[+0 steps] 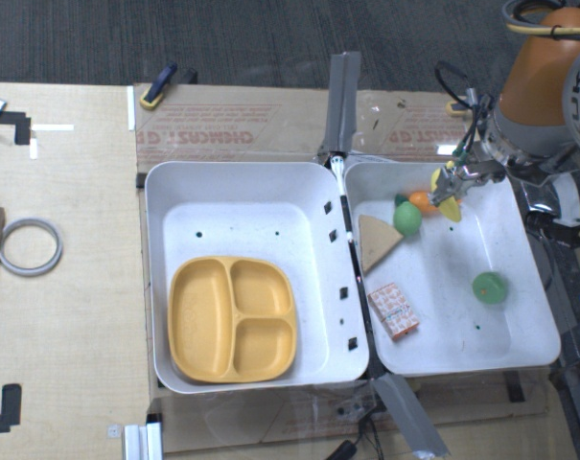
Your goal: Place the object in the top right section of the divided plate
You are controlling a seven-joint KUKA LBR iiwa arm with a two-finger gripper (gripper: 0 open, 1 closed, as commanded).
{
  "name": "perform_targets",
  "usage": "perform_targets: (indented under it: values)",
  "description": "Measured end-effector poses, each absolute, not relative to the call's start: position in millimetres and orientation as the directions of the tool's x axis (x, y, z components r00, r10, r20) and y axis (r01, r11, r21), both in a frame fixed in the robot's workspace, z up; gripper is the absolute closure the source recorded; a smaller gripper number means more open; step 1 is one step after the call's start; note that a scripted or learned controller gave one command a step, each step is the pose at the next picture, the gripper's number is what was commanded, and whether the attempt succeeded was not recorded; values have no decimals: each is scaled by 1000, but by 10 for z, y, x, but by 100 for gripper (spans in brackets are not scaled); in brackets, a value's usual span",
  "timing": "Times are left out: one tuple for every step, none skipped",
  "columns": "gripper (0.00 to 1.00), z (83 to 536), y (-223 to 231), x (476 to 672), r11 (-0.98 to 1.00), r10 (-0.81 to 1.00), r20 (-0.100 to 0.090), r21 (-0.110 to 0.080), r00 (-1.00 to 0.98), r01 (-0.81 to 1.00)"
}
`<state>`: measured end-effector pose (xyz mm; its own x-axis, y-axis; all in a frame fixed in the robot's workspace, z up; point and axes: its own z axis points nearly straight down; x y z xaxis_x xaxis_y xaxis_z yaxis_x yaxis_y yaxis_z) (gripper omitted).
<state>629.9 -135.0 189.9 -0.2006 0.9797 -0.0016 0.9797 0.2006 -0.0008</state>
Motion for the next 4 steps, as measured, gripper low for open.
perform_targets:
  values:
    - [100, 1989, -1354, 6304, 201, 980, -3, 0, -201, 980]
    - [100, 1306, -1672, 6484, -51, 999, -2, -2, 51, 999]
    - [100, 982, -2023, 6587, 335, 942, -3, -3, -335, 942]
    - [100, 1345, -2226, 6238, 412, 911, -3, 1, -412, 911]
